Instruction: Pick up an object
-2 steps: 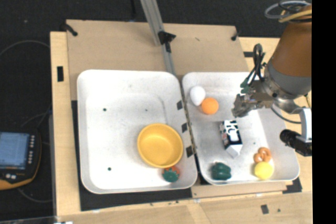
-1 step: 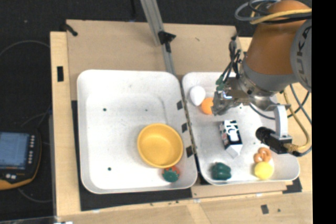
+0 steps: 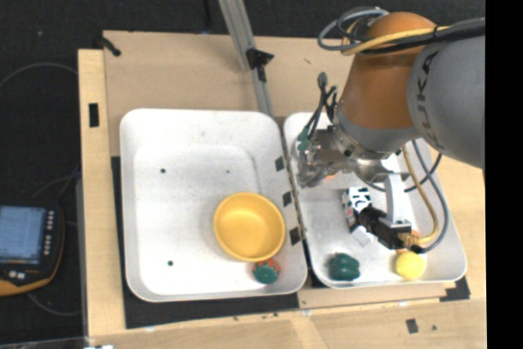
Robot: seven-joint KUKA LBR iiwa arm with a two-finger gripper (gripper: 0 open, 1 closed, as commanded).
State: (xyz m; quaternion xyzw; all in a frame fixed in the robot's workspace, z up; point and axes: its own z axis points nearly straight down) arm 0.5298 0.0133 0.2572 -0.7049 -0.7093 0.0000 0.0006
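Position: my pincer [image 3: 313, 167] hangs over the far left part of the right bin [image 3: 384, 284], close to the wall it shares with the left bin [image 3: 188, 167]. My own wrist hides it from above, so I cannot tell whether it is spread or pressed together. Nothing is seen pinched in it.

Candidates in the right bin: a dark green lump [image 3: 344, 266] lies by the near rim. A yellow ball [image 3: 409, 263] lies to its right, apart from it. Both are nearer than my pincer and well clear of it.

Left bin: a yellow bowl [image 3: 249, 226] sits upright in the near right quarter. A small green-and-red item [image 3: 266, 271] lies against its near side, tucked into the bin's corner.

Obstructions: the two adjoining bin walls run just left of my pincer. A grey metal rail [image 3: 231, 8] slants from the far side down to that junction.

Surroundings: a wooden bench [image 3: 180, 69], and a handheld pendant with a blue screen [image 3: 24, 245] off its left edge.

Writing: the letters "UKA" are legible on my grey arm [image 3: 441, 94].
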